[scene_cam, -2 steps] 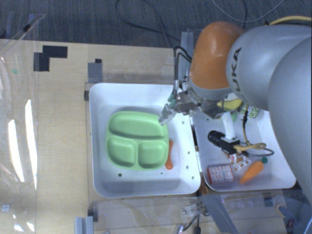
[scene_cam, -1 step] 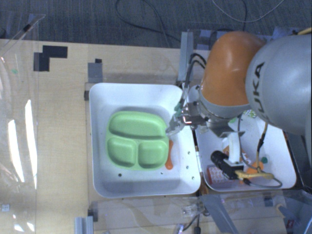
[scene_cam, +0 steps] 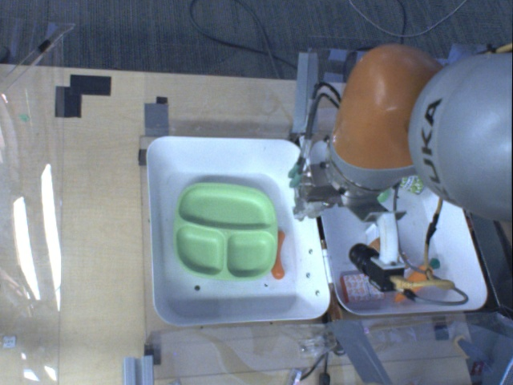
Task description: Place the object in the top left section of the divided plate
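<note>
Green plastic describes the divided plate (scene_cam: 227,229) - it sits flat on the floor of the left white bin (scene_cam: 164,291). It has one long compartment along its far side and two smaller ones along its near side.

Task item: a small, elongated orange object (scene_cam: 278,257). It lies on the bin floor outside the plate, just beside the plate's right edge near the near-right corner, and its length runs along that edge. It is in none of the plate's compartments.

The gripper (scene_cam: 304,197) hangs over the right rim of the left bin, level with the far-right corner of the plate. The orange object is nearer the camera than the gripper and slightly to its left. The two are near each other but clearly apart - the object rests on the bin floor, not in the gripper. From this angle the tool's metal body blocks the view, so I cannot tell whether the gripper is open or closed.

The arm (scene_cam: 449,127), grey with its orange band, reaches in over the right bin (scene_cam: 474,291) and covers much of it.

Right bin contents, as far as visible:
- a pinkish-red packet (scene_cam: 361,289) at the near-left corner
- a small orange item (scene_cam: 418,278) just to the packet's right
- a green-and-white item (scene_cam: 413,185), partly hidden under the arm
</note>
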`<state>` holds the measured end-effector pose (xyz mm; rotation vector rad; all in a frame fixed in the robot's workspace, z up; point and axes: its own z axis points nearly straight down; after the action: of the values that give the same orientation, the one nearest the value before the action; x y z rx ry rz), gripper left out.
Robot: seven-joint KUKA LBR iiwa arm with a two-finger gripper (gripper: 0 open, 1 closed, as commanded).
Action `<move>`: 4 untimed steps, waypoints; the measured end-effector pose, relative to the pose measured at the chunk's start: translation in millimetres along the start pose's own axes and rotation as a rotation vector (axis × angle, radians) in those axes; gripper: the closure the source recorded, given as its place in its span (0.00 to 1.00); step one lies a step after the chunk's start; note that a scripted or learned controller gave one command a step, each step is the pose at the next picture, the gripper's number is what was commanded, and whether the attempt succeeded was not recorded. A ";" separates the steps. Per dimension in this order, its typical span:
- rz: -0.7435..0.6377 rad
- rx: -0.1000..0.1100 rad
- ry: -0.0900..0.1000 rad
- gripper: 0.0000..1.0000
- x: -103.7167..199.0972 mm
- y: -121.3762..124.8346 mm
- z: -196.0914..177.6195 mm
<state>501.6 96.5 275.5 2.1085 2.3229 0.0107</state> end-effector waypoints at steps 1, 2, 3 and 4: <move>-0.043 0.002 0.000 1.00 -9.1 26.7 -16.4; -0.083 0.004 -0.002 1.00 -89.4 -2.7 -6.9; -0.375 0.002 -0.002 1.00 -139.2 -26.8 35.3; -0.552 0.003 -0.002 1.00 -192.8 -33.0 125.8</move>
<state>488.3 -98.3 149.2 1.3947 2.8091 0.0036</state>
